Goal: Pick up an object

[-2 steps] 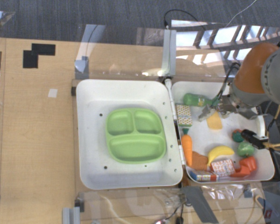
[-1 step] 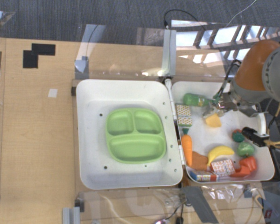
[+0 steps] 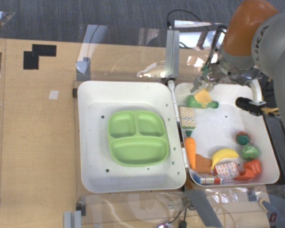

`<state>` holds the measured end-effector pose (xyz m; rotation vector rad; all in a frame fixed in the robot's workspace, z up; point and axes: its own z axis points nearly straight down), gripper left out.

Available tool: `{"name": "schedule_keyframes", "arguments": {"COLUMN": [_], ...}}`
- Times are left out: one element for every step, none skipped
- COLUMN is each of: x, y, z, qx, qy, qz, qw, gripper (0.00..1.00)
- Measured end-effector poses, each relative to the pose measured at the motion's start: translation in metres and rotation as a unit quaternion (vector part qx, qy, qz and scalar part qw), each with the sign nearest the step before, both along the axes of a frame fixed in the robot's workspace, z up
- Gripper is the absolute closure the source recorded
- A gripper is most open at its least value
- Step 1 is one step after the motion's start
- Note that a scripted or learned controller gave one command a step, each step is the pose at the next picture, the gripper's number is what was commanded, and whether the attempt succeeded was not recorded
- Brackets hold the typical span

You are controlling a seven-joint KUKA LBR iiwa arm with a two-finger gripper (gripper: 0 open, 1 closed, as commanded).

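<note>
Gripper [image 3: 203,80]: hangs over the far left corner of the right bin [image 3: 270,177], reaching in from the right.
Jaws: too small and cluttered to read; whether they stand open or closed cannot be told, and nothing is seen between them.
Nearest object: the yellow-and-green toy [image 3: 202,99], lying just below the gripper on the bin floor, long axis roughly left to right.
Other candidates: patterned box [image 3: 187,117], carrot [image 3: 190,151], banana [image 3: 224,155], well apart toward the near edge.
Left bin: bears a green tray [image 3: 137,137].
Hidden: the contact, if any, between fingertips and toy.
</note>
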<state>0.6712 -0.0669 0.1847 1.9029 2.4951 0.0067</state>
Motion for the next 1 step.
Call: {"name": "schedule_keyframes", "arguments": {"x": [-0.0094], "y": [0.0341], "z": [-0.0017], "qx": [-0.0003], "qy": [0.002], "qz": [0.058], "qw": [0.9983], "gripper": [1.00]}}
